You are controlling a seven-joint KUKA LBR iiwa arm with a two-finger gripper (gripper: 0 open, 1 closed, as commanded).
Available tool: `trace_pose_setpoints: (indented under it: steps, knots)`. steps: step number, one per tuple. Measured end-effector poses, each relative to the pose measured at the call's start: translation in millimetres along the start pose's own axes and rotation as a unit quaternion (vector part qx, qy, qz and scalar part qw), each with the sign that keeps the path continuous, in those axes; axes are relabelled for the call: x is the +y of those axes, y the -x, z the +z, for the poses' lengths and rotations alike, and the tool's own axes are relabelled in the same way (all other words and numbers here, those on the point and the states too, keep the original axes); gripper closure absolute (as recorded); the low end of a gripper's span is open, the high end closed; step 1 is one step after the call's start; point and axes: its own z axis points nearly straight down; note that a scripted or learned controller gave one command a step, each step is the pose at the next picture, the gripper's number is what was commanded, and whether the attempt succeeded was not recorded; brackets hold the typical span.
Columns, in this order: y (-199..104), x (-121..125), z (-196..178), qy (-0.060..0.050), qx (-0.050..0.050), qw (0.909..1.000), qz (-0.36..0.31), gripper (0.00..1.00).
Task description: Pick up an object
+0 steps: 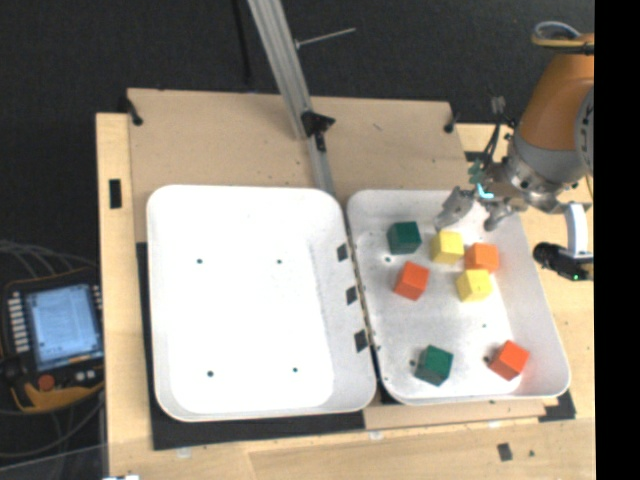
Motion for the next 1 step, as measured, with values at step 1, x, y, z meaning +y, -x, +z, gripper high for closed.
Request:
trace_pose_setpoints:
  steps: [1]
  knots:
    - [0.9,0.8,-3.1,0.002,-0.002,1.0,-0.001,0.0]
